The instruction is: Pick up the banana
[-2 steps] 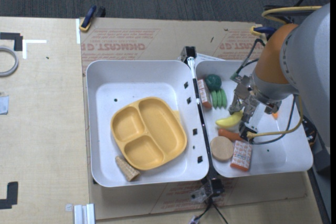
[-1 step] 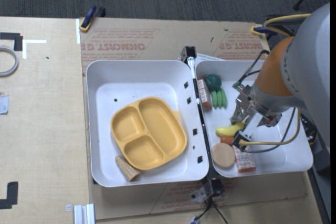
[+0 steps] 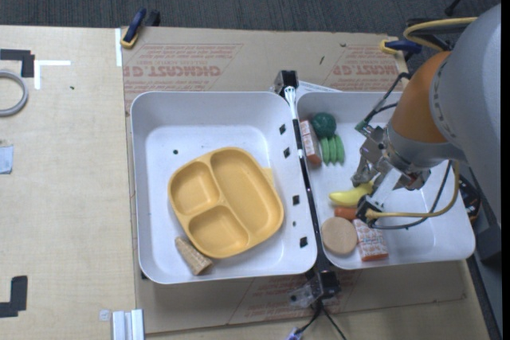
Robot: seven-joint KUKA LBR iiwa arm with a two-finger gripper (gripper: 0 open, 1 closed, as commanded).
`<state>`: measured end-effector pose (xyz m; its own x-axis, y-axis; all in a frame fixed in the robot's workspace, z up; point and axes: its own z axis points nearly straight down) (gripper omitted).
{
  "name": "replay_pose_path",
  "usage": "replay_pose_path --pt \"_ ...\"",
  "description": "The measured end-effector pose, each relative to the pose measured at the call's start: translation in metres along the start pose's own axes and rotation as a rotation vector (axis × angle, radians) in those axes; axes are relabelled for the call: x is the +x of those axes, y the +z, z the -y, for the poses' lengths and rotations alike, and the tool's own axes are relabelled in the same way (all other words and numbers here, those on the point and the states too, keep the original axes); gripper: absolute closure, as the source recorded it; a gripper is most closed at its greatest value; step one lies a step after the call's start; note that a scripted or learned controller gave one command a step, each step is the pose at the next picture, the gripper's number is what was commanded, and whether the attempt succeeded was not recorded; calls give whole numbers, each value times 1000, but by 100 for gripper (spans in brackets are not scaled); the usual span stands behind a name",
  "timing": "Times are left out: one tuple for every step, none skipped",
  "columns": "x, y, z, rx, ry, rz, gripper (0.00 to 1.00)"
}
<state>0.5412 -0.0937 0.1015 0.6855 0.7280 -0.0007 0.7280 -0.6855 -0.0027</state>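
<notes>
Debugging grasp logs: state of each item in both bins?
banana: lying in right bin, at gripper, lift unconfirmed
yellow divided plate: flat in left bin
green toy: lying in right bin
round tan disc: flat, right bin
tan wedge: against plate edge

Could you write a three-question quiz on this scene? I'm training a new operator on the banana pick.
1. True or false: the banana lies in the same bin as the yellow plate.
2. Which is nearest the banana? A) tan block B) gripper C) blue clamp
3. What round item sits in the right bin, toward the view's bottom from the banana?

Key
1. False: the banana is in the right bin, the plate in the left bin.
2. B.
3. The tan disc.
</notes>
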Motion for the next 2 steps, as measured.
replay_pose_path --pt "55 -90 88 -2 -152 0 100" --pt "67 -90 150 -1 -400 1 100"
